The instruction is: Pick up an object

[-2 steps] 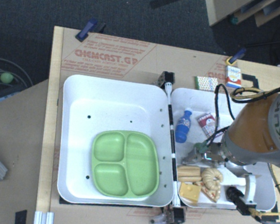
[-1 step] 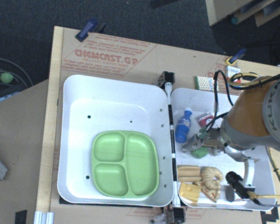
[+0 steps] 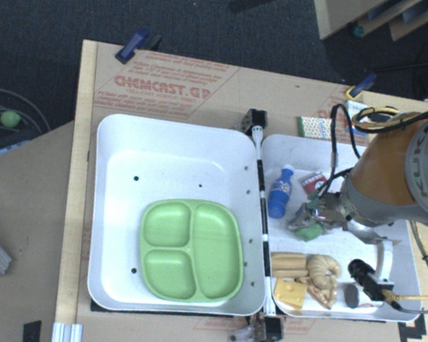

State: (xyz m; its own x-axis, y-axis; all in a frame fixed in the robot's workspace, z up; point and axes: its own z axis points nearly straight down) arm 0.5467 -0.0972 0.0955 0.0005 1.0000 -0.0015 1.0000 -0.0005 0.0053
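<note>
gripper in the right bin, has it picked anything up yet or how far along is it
Done: the gripper is down in the right bin, at a green object. In hand: nothing visibly held. Left: grasp and lift; the blue bottle lies beside it, and the green plate sits in the left bin.

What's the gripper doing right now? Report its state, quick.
Gripper: low in the right bin, over a small green object near the blue bottle; open or closed cannot be told.
</note>
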